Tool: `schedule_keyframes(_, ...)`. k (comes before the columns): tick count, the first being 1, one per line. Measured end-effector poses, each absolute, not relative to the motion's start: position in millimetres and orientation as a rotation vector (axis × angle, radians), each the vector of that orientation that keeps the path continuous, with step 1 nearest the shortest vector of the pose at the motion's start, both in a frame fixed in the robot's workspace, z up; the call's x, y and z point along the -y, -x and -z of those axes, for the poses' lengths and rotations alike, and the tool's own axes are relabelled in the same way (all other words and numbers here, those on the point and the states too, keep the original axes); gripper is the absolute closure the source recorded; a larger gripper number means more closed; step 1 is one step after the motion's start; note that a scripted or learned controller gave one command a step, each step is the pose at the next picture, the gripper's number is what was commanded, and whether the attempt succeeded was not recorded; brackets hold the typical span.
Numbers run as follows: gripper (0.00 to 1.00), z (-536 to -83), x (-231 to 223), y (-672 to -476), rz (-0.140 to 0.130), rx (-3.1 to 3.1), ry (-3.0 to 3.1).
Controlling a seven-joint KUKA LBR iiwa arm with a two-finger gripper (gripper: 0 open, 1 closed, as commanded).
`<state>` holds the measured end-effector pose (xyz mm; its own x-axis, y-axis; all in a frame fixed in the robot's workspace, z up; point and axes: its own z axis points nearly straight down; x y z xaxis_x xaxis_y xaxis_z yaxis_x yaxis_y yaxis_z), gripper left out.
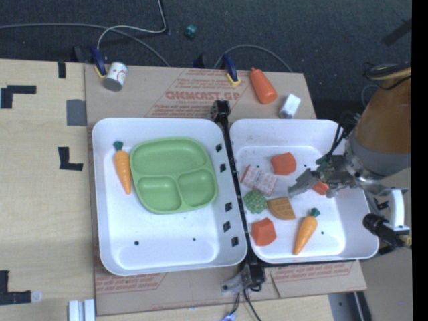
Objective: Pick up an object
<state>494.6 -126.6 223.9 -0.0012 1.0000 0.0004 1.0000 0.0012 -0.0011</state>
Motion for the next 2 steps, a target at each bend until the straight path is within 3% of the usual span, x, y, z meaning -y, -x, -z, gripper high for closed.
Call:
schedule_keyframes(1,0.00,-109,122,-590.5,-0.004,2.221,2.217)
schedule_keyframes(2,0.00,-86,130,-659.7,0.003,2.227,2.221)
